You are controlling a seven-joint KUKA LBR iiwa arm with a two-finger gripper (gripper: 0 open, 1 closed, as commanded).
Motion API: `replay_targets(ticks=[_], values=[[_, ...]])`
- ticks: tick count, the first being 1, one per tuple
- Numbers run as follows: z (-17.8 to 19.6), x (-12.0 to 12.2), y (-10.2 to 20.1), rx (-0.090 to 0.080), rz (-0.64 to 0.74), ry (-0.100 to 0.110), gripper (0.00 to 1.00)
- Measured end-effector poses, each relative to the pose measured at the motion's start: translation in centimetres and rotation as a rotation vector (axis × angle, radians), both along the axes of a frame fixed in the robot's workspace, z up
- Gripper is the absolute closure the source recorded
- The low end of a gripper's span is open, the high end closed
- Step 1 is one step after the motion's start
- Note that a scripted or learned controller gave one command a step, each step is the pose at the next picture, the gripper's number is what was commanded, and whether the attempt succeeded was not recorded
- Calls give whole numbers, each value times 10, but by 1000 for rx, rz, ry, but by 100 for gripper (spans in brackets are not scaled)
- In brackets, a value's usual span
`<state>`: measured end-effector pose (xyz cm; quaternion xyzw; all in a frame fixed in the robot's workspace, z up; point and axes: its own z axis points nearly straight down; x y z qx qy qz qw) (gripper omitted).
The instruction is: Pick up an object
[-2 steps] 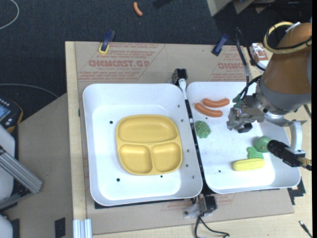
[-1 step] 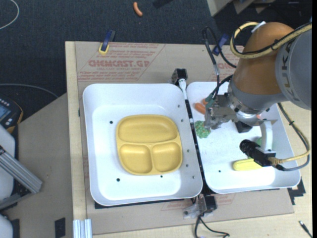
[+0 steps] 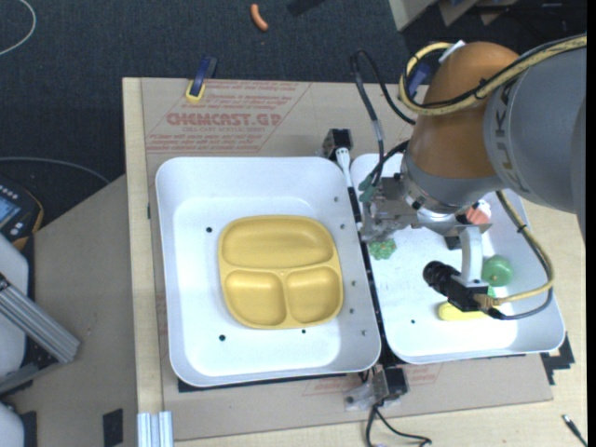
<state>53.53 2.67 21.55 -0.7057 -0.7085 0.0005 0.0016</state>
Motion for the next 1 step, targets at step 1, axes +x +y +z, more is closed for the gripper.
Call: replay_targets(ticks=[1], values=[[0,-1,0,-1,-4,0,100]])
